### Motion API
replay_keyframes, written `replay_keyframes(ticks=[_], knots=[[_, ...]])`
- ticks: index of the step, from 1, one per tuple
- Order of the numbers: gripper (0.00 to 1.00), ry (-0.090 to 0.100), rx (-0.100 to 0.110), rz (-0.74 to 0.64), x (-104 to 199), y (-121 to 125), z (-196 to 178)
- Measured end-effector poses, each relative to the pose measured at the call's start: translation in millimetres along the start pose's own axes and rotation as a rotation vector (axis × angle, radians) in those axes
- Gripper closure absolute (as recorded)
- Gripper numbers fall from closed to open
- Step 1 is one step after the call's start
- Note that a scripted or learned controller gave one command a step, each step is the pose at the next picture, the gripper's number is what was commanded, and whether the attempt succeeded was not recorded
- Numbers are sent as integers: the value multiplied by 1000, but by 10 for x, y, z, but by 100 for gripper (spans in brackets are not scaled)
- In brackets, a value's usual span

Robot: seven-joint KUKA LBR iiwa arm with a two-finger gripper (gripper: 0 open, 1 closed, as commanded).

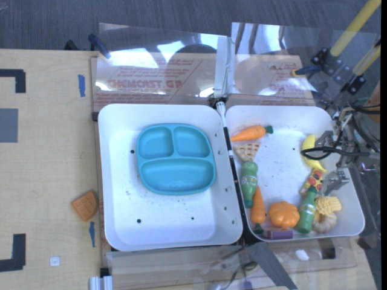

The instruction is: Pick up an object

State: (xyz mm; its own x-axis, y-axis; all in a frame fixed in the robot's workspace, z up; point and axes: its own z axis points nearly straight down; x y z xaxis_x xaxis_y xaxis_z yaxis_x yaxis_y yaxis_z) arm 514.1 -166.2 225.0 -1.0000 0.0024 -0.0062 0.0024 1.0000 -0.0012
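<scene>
My gripper (336, 180) sits over the right bin's (284, 116) right edge; I cannot tell its state.

The carrot (249, 133) lies near the bin's top-left corner, long axis roughly level, green top towards the right. A second carrot (258, 206) by the left edge runs near upright. Cables hide part of the banana (309, 145). Items in the bottom-right corner overlap and are hard to separate. The blue plate (176, 159) occupies the left bin (115, 162).

The middle of the right bin (284, 115) was bare, with toys crowding its left, front and right edges.
</scene>
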Motion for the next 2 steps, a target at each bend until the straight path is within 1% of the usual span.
replay_keyframes(ticks=[1, 2], knots=[[0, -6, 1, -141, 30, -114, 1214], [0, -5, 1, -72, -182, -37, 1355]])
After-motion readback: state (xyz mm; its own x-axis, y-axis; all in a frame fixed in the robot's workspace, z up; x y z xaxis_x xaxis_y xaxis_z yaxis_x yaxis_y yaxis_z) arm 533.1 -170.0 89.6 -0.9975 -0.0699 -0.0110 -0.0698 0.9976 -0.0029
